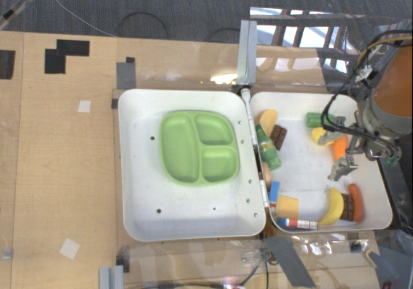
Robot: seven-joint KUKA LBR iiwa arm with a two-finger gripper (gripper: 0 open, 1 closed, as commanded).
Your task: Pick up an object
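Note:
The right bin [303, 162] holds several toy foods. An orange carrot [339, 146] lies beside a yellow piece [319, 135] and a green piece [314, 119]. A banana [333, 208], a brown bar [348, 208] and a red sausage [357, 197] sit at the front right. My gripper [342, 169] hangs over the bin's right half, just in front of the carrot and behind the banana. It is open with nothing between its fingers.
The left bin [139, 210] holds a green divided plate [199, 147]. Along the right bin's left wall lie a yellow piece [268, 117], a brown block [278, 136], a green item [267, 151], a blue piece [273, 191], a yellow cylinder [288, 205] and a marker [298, 222].

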